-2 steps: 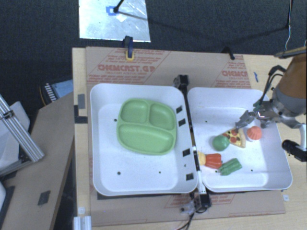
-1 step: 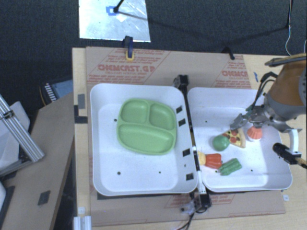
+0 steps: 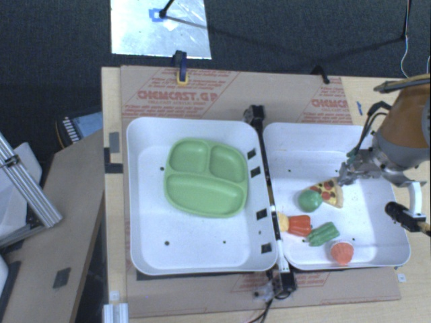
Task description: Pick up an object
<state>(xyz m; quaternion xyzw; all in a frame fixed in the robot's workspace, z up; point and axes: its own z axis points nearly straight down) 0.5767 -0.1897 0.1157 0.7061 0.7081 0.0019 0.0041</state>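
I've got the arm [image 3: 404, 123] in from the right, and the gripper [image 3: 349, 171] is down low in the right bin [image 3: 377, 251], right at the upper edge of the pizza slice toy [image 3: 330, 192]. I can't tell from this angle if the fingers are spread or closed; the tip is small and blurs into the slice. Nothing is lifted, so the pick is not done. The slice lies on the bin floor, touching the green round toy [image 3: 310, 200] on its left. Other candidates sit nearer the front: red-orange pepper [image 3: 298, 225] by the divider, green pepper [image 3: 322, 233] just beside it, orange-red round toy [image 3: 342, 252] near the front wall. The left bin [image 3: 145, 247] holds a green divided plate [image 3: 206, 177]. Left to do, by my read: close on the slice and raise it clear.
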